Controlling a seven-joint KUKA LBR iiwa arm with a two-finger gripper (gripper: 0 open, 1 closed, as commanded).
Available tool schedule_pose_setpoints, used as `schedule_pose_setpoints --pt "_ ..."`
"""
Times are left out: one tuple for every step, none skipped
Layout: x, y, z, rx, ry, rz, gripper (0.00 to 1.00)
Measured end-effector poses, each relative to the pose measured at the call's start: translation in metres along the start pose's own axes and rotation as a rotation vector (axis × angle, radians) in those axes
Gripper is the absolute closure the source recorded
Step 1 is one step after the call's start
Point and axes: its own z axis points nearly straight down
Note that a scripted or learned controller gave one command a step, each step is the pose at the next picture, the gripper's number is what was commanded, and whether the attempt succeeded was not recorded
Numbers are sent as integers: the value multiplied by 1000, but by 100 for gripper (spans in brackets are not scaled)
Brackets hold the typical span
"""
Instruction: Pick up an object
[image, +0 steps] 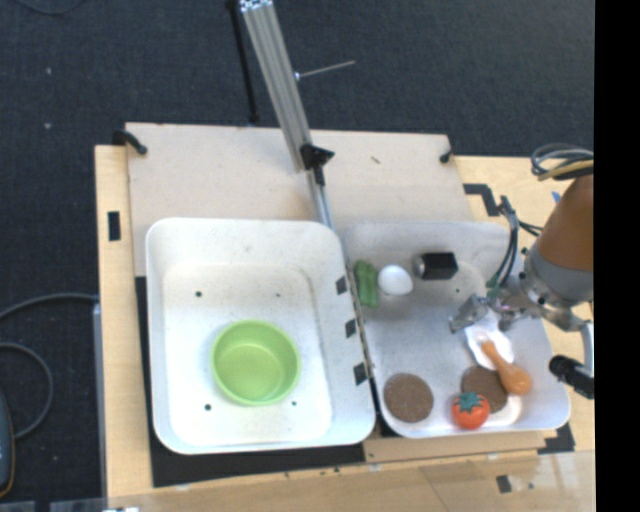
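The slanted aluminium strut (283, 90) rises nearest the lens. Below it, the left white plastic bin (175, 250) holds a round lime-green bowl (255, 362). My gripper (487, 316) hangs over the right white plastic bin (420, 240), fingers spread apart with nothing between them, just above a small white flat piece (489, 347) and an orange carrot-shaped toy (511, 374). Near the front rim lie a brown round disc (408, 397) and a red toy tomato (470, 410); towards the back, a black block (436, 265) and a white egg-shaped ball (395, 280).
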Motion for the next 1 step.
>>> schedule_pose_setpoints --pt "-2 1 29 -6 -4 1 0"
